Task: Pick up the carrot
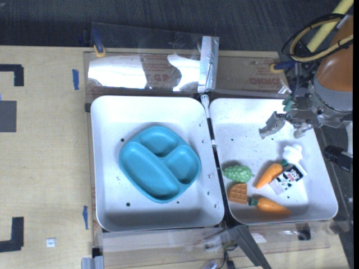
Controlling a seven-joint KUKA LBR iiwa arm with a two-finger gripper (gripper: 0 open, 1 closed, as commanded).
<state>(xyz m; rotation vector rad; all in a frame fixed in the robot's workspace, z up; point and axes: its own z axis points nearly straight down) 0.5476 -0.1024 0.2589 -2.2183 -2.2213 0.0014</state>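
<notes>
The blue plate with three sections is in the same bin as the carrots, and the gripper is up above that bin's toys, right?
Not quite. The camera view shows the blue plate alone in the left bin. The two carrots lie in the right bin. The rest holds: the plate has three sections, and the gripper is above the right bin's toys.

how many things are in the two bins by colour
orange carrots: 2, carrot and second carrot
green leafy toy: 1
tan waffle toy: 1
white and black toy: 1
blue divided plate: 1
total: 6
</notes>
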